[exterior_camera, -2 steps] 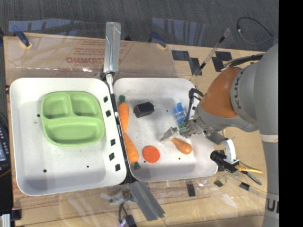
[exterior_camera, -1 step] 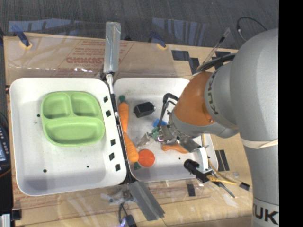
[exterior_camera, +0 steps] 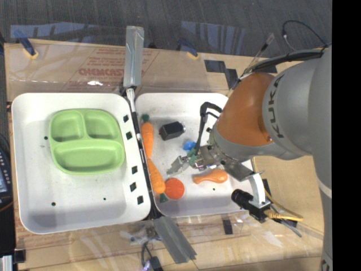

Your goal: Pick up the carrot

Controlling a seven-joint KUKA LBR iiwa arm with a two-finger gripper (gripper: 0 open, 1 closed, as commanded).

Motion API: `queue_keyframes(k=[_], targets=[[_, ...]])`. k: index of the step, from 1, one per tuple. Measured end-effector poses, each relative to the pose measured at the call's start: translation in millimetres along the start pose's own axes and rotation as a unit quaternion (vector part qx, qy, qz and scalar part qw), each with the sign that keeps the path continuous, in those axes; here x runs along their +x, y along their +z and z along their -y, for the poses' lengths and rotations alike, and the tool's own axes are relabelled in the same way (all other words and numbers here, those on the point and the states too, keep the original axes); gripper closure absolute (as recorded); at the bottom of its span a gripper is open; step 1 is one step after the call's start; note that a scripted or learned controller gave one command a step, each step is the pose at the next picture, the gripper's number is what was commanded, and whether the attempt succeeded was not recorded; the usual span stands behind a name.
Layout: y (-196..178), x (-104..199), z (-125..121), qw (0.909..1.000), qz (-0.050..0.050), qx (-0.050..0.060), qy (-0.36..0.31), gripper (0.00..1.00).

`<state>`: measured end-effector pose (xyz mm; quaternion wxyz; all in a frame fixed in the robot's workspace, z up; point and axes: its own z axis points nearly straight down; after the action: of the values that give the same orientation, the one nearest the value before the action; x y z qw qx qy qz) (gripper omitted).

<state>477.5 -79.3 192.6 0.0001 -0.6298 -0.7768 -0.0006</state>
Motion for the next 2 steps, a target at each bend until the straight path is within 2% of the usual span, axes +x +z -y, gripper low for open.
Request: queue_keyframes(k=[1, 2], targets=[[1.8, 25.9, -4.8, 0.9993, -0.001, 0.002, -0.038, 0.00], [-77.3, -64.5, -15.3, 0.9898, 0.001, 0.000, -0.142, 0.00]])
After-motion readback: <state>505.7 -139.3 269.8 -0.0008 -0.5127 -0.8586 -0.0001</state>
